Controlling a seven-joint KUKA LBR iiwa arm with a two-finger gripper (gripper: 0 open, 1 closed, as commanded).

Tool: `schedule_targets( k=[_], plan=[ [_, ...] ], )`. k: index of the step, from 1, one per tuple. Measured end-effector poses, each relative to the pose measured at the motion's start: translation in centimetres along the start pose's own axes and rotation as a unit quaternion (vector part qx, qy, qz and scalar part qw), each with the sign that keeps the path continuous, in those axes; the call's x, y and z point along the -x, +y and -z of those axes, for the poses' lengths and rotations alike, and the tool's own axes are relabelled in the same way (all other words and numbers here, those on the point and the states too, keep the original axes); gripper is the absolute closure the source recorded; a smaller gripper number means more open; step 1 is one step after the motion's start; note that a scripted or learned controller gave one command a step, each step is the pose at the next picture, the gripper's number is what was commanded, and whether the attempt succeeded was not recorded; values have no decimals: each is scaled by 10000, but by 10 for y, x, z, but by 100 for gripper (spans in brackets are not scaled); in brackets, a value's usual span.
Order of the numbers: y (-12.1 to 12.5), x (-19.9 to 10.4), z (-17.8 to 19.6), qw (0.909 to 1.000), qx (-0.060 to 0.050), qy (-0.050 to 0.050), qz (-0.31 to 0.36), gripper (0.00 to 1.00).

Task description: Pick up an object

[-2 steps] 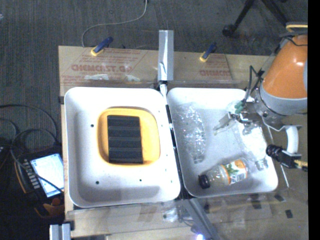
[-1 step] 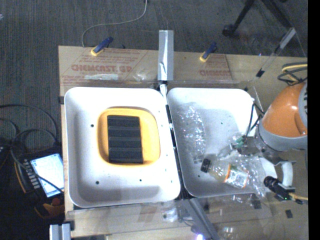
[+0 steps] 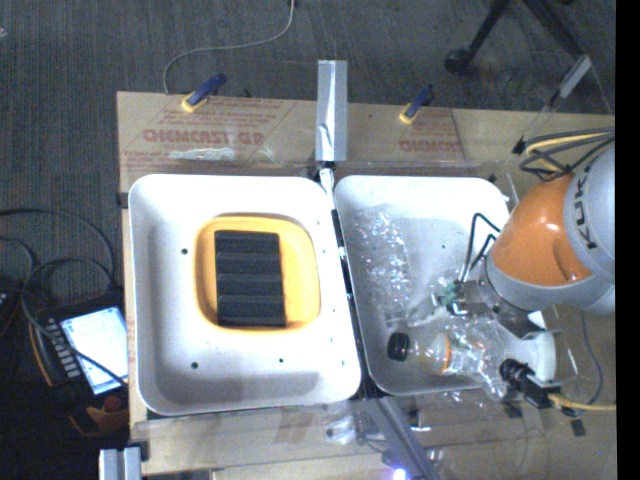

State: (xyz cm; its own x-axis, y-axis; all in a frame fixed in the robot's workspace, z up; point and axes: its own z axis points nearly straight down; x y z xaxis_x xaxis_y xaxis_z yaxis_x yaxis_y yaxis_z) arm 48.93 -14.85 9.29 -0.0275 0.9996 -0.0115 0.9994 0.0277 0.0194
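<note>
clear plastic bottle (image 3: 445, 350) lying in the right bin (image 3: 420, 193): light, slippery, crushable; grip mid-body. gripper (image 3: 470, 303) above it, fingers' state unclear.

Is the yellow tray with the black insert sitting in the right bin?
No, the yellow tray lies in the left bin; the right bin holds clear plastic bottles.

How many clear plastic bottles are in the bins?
2, both in the right bin: one crumpled bottle toward its left side, and one black-capped bottle lying along the near edge, partly under the arm. More could be hidden beneath the arm.
</note>
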Motion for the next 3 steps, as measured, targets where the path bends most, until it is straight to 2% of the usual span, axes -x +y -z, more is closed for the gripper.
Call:
schedule_targets(
  k=[1, 2, 3],
  plan=[
    [25, 27, -2, 9999, -38, 63, -154, 0],
    [88, 53, -4, 10000, -24, 30, 7, 0],
    [103, 80, 118, 9998, -105, 38, -140, 0]
  ],
)
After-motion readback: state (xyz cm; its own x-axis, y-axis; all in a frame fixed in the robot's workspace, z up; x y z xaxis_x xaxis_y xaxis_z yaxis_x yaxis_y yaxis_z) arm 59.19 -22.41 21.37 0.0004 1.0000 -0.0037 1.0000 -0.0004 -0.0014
